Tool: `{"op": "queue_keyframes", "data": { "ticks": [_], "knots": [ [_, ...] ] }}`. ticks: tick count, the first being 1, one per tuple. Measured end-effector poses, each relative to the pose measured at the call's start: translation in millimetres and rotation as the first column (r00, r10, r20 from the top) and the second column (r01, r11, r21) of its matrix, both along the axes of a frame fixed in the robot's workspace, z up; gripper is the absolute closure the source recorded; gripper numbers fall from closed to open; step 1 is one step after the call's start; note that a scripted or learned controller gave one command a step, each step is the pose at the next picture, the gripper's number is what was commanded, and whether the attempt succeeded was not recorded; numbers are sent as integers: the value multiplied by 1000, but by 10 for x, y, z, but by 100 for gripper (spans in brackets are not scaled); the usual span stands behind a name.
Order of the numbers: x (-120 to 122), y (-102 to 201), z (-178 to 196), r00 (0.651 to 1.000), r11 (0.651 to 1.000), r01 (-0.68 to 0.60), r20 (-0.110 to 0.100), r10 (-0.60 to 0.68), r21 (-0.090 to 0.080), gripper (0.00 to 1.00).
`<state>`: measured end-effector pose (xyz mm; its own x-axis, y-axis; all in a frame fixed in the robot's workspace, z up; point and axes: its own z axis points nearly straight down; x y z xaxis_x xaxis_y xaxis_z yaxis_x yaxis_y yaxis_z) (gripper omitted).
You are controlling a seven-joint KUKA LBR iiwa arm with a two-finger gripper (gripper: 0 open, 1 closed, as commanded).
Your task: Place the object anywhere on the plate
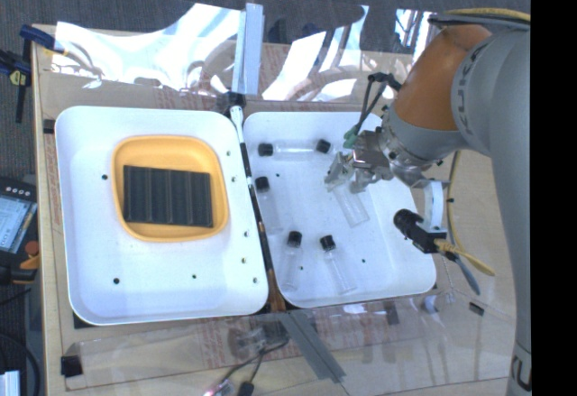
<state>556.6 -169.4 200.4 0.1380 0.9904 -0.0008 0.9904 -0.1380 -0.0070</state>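
Claw (347, 176) low over right bin (410, 272) (finger state unclear), perhaps touching a clear vial (353, 205).

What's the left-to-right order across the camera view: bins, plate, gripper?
Left bin → yellow plate with a dark ridged insert → right bin, holding clear vials with black caps → gripper above the right bin's upper middle.

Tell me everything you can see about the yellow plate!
The yellow plate is a rounded rectangle with a raised, smooth rim that looks like plastic. A dark ribbed rectangular panel fills its middle. It lies flat in the left white bin, resting on the bin's floor towards the far side. Nothing else touches it.
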Motion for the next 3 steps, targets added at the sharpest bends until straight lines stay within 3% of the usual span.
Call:
{"op": "queue_keyframes", "data": {
  "ticks": [1,2,3],
  "knots": [
    [0,-1,0,1000,1000,0,0,0,0,0],
    [271,531,225,955,955,-296,2,296,1,0],
    [486,855,-119,747,746,-665,2,665,5,0]
  ]
}}
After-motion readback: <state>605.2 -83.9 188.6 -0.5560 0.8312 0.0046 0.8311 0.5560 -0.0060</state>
